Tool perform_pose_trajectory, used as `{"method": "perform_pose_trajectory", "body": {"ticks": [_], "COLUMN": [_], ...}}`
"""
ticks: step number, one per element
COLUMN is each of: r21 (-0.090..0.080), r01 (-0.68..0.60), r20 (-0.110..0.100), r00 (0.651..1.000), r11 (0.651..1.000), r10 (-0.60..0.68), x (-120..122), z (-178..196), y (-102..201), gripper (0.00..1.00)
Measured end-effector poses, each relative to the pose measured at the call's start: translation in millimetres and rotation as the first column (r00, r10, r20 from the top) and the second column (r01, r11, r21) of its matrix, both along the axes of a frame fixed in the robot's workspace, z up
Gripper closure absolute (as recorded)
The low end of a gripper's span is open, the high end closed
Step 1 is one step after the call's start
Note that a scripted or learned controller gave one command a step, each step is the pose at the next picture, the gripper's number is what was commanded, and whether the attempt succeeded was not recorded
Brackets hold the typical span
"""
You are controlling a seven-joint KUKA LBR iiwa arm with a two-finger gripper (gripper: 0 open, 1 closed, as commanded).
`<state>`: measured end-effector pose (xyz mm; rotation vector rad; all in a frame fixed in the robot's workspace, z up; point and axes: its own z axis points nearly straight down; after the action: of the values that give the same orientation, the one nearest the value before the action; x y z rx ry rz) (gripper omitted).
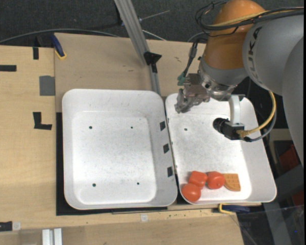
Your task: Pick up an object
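While the claw (184,105) hovers, red pieces (198,184) cluster well apart.

Two white bins, both speckled with fine dark dots: left bin (112,147), right bin (214,152). Left bin shows four small black dots on its floor. Three red-orange rounded objects (201,184) in the right bin, plus a tan-orange waffle-patterned piece (232,181). Arm (265,40) grey with an orange band (234,14). Gripper (186,102) dull metallic grey. Bench (20,152) light wood tan with black tape marks (39,120) and a grey patch (47,85). Black clips (166,148) between bins. Yellow cable (265,124) by the wrist.
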<state>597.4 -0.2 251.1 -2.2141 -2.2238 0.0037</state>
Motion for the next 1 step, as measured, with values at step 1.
{"method": "perform_pose_trajectory", "body": {"ticks": [1], "r21": [0.000], "r01": [-0.001], "r20": [0.000], "r00": [1.000], "r11": [1.000], "r10": [0.001], "x": [-29.4], "z": [-4.1], "y": [42.6], "gripper": [1.00]}}
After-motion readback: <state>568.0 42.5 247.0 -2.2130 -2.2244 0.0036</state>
